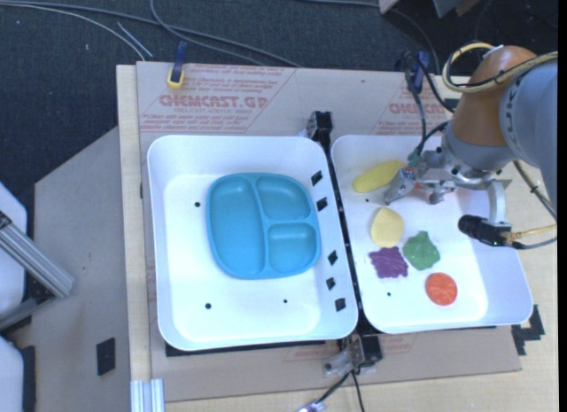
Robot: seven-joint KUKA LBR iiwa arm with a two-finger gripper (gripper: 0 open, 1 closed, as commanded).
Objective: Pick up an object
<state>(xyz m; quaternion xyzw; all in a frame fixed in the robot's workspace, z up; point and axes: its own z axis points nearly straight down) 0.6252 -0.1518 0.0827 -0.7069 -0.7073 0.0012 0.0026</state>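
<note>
The right bin (496,299) holds several small toy foods. A long yellow piece (376,175) lies at its upper left, with a rounder pale yellow piece (386,224) below it. Lower down sit a green lump (422,250), a purple piece (388,262) and an orange-red round piece (441,288). My gripper (415,187) hangs low over the upper part of this bin, just right of the long yellow piece and above the pale yellow one. The wrist hides what is directly under it.
The left bin (177,304) holds a blue divided plate (263,224). A black-clipped divider (332,224) runs between the bins. The grey arm with its orange band (483,104) reaches in from the upper right. Cables (514,237) trail over the right bin's edge.
</note>
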